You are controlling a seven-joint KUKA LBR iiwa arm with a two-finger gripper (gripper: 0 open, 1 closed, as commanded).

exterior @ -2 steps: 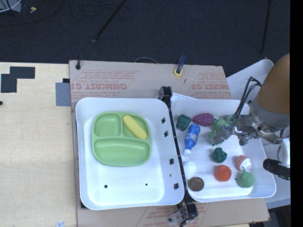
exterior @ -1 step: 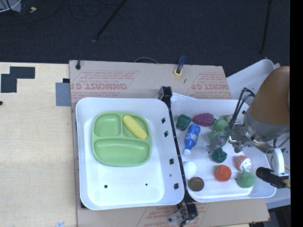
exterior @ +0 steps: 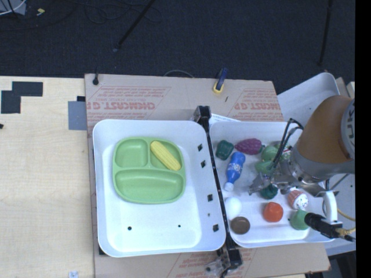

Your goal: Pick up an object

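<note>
Toys crowd the right bin (exterior: 255, 240): a blue bottle (exterior: 234, 168) left of centre, a dark green cup (exterior: 224, 150) and purple grape bunch (exterior: 250, 146) at the far side, a white egg (exterior: 233, 205), brown disc (exterior: 240, 225) and orange-red ball (exterior: 273, 212) along the near side. The left bin (exterior: 148, 230) holds a green divided plate (exterior: 148, 170) with a yellow corn cob (exterior: 165, 155) in its far right compartment. The gripper (exterior: 268, 183) sits low among the toys at the right bin's middle; whether its jaws are open or closed cannot be told. The arm (exterior: 326, 138) slants in from the right.

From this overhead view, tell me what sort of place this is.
Probably a robotics lab bench for grasping trials: a robot arm reaching over two white bins, toy food like the corn on a green tray, and loose cables behind.
</note>
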